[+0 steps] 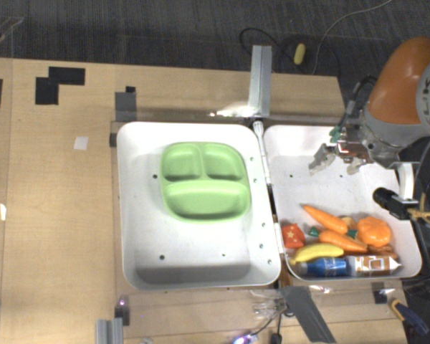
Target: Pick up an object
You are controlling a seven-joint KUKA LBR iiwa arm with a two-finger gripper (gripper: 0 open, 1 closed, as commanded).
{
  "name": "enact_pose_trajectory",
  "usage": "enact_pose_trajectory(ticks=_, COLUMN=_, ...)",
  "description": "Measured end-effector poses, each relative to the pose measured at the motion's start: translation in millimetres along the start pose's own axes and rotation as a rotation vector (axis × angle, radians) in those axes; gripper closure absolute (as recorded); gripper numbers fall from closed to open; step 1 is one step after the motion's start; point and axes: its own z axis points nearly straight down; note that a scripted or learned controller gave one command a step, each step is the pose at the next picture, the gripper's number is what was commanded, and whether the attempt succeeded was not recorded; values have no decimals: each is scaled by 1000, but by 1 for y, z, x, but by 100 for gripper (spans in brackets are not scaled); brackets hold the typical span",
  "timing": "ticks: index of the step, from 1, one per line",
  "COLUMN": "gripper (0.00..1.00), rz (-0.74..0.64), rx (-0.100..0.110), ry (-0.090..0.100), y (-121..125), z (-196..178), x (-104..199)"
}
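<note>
the worktop looks like pale matt wood. both bins, the left bin and the right bin, are smooth white plastic with a soft sheen. the green divided plate is smooth plastic, faintly glossy. a brushed metal post stands at twelve o'clock. the toy carrot and banana look like shiny plastic. the pincer shows bare grey metal.
</note>
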Motion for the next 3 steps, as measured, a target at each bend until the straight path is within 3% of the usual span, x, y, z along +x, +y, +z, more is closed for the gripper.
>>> enact_pose_trajectory(ticks=1, gripper=0, rz=4, rx=-3, ry=0, y=-39, z=90, x=13)
enact_pose_trajectory(ticks=2, gripper=0, rz=-102, rx=-3, ry=-1, y=-30, z=-1, x=42)
enact_pose_trajectory(ticks=3, gripper=0, rz=-117, rx=-14, ry=-2, y=-54, z=93, x=14)
